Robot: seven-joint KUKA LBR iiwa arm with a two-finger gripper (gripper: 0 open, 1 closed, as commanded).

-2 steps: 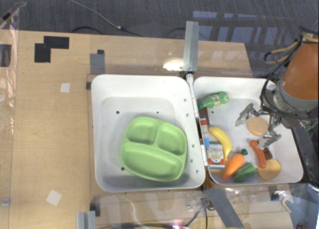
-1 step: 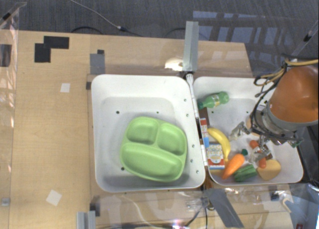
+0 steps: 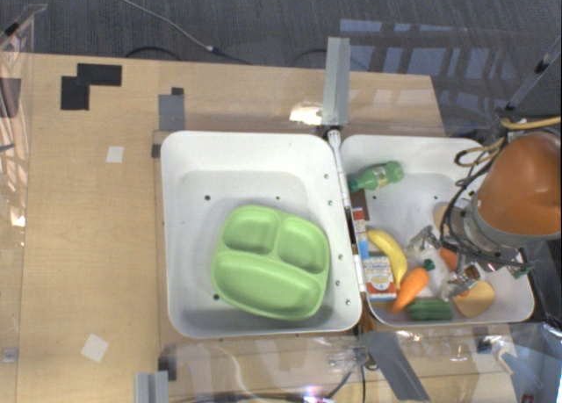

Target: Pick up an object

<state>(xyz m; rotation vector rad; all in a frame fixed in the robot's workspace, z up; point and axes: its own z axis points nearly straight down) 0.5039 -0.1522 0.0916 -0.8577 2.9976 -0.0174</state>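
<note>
Among the carrot (image 3: 410, 288), banana (image 3: 390, 254) and green bottle (image 3: 377, 176) in the right bin (image 3: 413, 157) we see our gripper (image 3: 463, 271) low, its grip state unreadable, nothing visibly lifted, with a green tray (image 3: 270, 261) alongside.

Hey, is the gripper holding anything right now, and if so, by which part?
Cannot be told: the gripper is low in the right bin among the toy foods, but the arm's orange band hides whether anything is held.

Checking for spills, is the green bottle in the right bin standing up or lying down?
Lying down. The green bottle rests on its side near the right bin's far wall, its long axis running across the floor.
</note>
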